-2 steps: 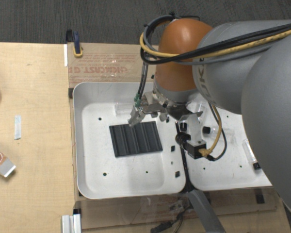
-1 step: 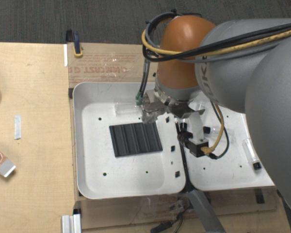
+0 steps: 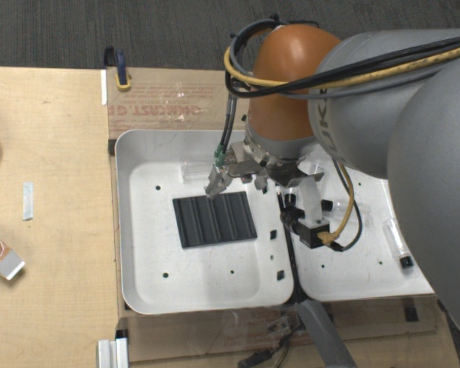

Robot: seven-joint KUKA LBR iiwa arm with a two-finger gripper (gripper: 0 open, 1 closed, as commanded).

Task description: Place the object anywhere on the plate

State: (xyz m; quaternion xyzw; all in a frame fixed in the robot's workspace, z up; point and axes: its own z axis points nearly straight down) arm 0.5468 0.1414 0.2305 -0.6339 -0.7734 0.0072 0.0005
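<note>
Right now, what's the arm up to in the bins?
The KUKA arm reaches in from the right and hangs over the left bin. Its gripper sits at the upper edge of a dark ribbed plate that lies flat on the bin floor. I cannot make out any object between its fingers, so nothing looks placed yet. A small clear tube lies in the right bin.

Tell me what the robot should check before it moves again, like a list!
1. Dark ridged plate lies flat in the left bin: ok.
2. End effector sits over the plate's top edge: ok.
3. Object held by the end effector: cannot tell.
4. Plate's ridged surface free of other things: ok.
5. Clear tube with a black cap in the right bin, away from the plate: ok.
</note>
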